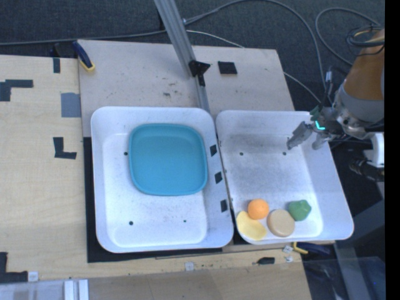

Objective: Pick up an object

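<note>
My gripper hangs over the far right part of the right bin, its two fingers spread apart with nothing between them. Along the bin's near edge lie an orange ball, a yellow flat piece, a tan round piece and a green piece. These objects sit well below and slightly left of the gripper in the camera view.
The left bin holds a blue square plate. A grey metal pole slants from the top down to the seam between the bins. Cables run across the dark floor behind the bench.
</note>
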Robot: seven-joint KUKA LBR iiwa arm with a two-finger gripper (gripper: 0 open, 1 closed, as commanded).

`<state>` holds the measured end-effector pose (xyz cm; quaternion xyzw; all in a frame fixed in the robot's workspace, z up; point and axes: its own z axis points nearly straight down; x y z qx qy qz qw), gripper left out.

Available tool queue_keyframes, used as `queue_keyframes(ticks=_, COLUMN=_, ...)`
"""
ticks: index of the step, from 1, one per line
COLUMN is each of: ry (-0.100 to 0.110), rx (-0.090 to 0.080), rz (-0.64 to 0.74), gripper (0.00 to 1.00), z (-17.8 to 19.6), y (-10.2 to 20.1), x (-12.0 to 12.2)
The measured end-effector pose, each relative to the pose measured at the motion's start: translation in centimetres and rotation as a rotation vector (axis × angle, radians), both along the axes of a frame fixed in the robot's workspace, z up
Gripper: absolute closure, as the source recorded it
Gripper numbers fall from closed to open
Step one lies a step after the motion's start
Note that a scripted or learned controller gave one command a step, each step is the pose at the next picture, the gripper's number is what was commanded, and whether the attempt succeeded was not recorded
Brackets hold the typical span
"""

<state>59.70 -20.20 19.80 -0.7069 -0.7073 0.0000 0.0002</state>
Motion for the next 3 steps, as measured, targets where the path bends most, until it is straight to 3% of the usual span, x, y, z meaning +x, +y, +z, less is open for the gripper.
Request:
queue_keyframes(ticks=1, ry=0.0, rx=0.0, rz=0.0, gripper=0.0, z=0.0, y=0.0, x=0.0)
queue_keyframes(ticks=3, ry=0.004, rx=0.001, rz=0.0, gripper=0.0, z=-10.8, y=-0.7, x=0.4)
